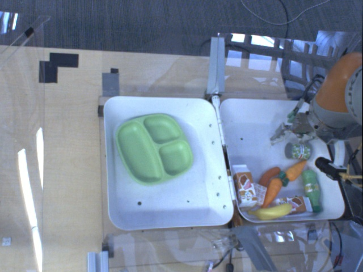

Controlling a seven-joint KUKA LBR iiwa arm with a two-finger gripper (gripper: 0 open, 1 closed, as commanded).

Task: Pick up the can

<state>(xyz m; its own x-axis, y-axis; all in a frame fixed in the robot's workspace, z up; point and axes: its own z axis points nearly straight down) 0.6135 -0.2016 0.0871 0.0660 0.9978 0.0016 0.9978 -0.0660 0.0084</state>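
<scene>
Hovering with fingers spread, gripper (288, 130) sits just above can (299, 150); nothing held.

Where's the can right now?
The can lies in the right bin, just below the gripper and above the carrots.

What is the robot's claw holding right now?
Nothing that I can see. The gripper hangs just above the can in the right bin, and nothing shows between its fingers.
</scene>
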